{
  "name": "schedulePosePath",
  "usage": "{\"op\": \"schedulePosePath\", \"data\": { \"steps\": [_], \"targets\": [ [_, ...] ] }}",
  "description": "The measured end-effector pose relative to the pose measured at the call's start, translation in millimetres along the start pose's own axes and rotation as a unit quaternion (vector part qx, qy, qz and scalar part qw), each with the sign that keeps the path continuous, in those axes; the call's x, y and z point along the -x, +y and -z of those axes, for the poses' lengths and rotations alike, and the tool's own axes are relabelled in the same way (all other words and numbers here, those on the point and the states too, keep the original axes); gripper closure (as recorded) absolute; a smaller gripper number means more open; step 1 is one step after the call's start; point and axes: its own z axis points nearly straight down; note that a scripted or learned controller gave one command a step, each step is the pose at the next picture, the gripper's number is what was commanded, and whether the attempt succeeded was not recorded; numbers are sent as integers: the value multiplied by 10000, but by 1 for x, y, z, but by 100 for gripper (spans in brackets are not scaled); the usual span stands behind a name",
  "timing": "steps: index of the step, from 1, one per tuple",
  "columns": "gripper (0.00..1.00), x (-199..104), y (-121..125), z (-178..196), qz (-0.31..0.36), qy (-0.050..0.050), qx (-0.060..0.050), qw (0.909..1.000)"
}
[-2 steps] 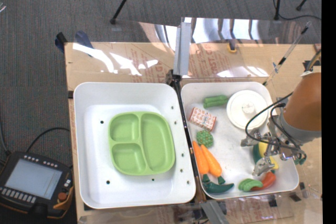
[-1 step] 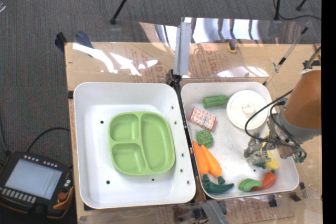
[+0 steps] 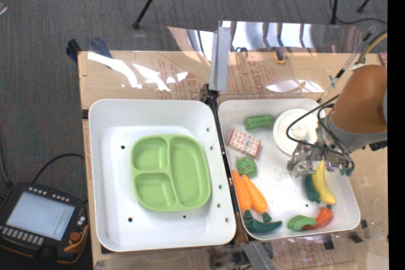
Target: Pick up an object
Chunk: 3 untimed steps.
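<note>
gripper [image 3: 314,164] hangs with fingers spread, nothing between them, over a curved yellow banana [image 3: 324,185] at its five o'clock.

The arm [image 3: 359,101] shows a broad, rounded orange band, with a grey ring just beneath it. Black cables loop from its left side, and thin pale lines run off behind it. The end effector [image 3: 318,164] is bare grey metal, blocky and angular.
</note>
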Motion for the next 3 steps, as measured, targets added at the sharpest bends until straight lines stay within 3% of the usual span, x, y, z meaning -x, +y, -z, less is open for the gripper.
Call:
{"op": "schedulePosePath", "data": {
  "steps": [1, 2, 3],
  "targets": [
    [0, 0, 0, 0, 4, 3, -2, 10000],
    [0, -51, -12, -1, -232, 14, -2, 9997],
    [100, -49, -9, 7, -196, 22, 7, 9998]
  ]
}}
